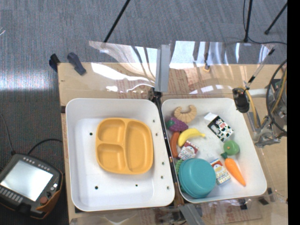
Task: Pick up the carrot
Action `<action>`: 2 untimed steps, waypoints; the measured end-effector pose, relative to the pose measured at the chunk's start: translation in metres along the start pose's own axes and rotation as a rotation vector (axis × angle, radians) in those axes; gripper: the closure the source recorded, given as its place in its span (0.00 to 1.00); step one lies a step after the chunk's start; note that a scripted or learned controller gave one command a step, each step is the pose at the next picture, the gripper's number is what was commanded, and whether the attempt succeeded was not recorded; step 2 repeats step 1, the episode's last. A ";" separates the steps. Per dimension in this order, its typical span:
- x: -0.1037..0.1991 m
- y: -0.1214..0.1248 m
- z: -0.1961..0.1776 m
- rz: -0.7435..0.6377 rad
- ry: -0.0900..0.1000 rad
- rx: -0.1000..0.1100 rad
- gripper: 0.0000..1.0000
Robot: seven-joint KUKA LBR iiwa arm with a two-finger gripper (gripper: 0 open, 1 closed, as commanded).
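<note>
Jaws hang among cables at the view's right edge; whether they are apart or together I cannot tell. Left of them and toward the front lies the carrot (pixel 235 171), in the right bin (pixel 255 163), slanting leafy end away-left, tip near-right. A small carton (pixel 219 170) flanks its far side.

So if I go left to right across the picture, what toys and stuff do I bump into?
Yellow plate → grapes → banana → teal bowl → milk carton → carrot
</note>
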State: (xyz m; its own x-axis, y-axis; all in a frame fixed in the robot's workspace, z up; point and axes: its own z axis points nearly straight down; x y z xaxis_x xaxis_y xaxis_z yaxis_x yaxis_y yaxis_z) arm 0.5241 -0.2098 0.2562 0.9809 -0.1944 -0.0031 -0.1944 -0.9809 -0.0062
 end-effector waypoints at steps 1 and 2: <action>-0.036 0.004 0.055 0.009 -0.006 0.004 1.00; -0.036 0.004 0.055 0.009 -0.006 0.004 1.00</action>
